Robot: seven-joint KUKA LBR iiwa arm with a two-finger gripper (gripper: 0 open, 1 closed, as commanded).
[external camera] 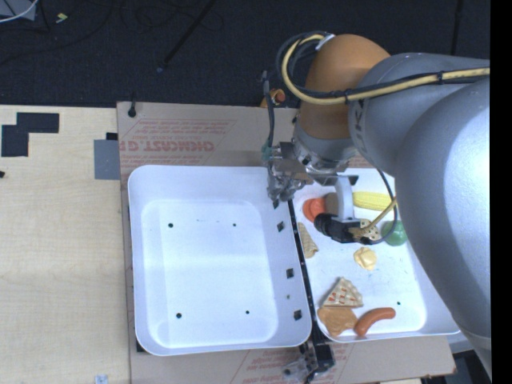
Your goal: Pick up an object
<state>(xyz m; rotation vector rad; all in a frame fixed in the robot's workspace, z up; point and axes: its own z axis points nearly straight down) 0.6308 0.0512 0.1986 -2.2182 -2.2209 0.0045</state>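
Note:
My gripper (281, 187) hangs over the back end of the divider between the two bins, at the left rim of the right bin (416, 314). In the right bin lie several toy foods. A red-orange piece (312, 209) sits just right of the gripper. A tan wedge (306, 242) lies along the divider below it. Further right are a yellow corn cob (370, 201), a green piece (394, 234) and a small yellow piece (366, 258). A pizza slice (342, 294), a brown bread piece (336, 320) and a sausage (374, 320) lie near the front.
The left white bin (160, 190) lies directly left of the gripper. The grey arm covers the right bin's back right part. Cardboard (184, 138) lies under both bins, on a pale wooden bench (56, 254).

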